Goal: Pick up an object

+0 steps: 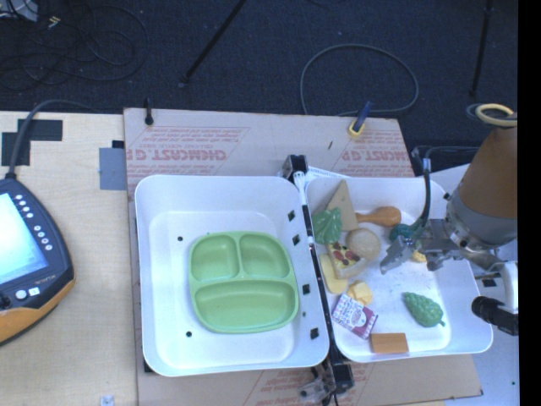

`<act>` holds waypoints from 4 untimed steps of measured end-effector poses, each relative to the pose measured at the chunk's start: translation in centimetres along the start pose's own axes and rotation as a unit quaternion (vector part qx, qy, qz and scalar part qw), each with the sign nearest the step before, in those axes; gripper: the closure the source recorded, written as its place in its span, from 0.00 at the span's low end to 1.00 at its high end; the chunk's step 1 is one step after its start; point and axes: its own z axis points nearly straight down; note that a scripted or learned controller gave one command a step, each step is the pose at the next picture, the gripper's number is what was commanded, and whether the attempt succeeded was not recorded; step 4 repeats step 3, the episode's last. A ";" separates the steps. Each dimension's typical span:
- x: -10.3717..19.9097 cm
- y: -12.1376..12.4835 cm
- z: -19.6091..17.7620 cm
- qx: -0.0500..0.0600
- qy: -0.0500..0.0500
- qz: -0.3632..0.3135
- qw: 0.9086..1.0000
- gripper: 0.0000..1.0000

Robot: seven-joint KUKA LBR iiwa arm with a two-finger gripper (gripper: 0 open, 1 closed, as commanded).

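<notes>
The right bin (473,332) holds several toy foods. Among them are a green leafy piece (328,225), a pizza slice (345,259), a round beige piece (365,242), a brown drumstick (385,217) and a tan wedge (341,200). Nearer the front lie a yellow chunk (361,293), a pink-and-white packet (353,315), an orange block (389,342) and a bumpy green piece (423,309). My gripper (411,262) hangs low over the middle of this bin, just right of the beige piece, and stands open. A small yellow bit (420,257) shows between its fingers, though no grip on it is visible.
The left bin (161,227) carries a green divided plate (243,279). A black divider (306,260) runs between the bins. A handheld control pad (21,256) lies at the far left of the bench. My arm (494,193) comes in over the right bin's right side.
</notes>
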 end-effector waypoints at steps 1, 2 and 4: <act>2.2 0.8 12.3 0.000 0.001 0.000 1.000 0.00; 1.9 0.9 10.9 0.000 0.001 0.004 1.000 1.00; 8.9 3.6 1.7 -0.005 0.000 -0.004 1.000 1.00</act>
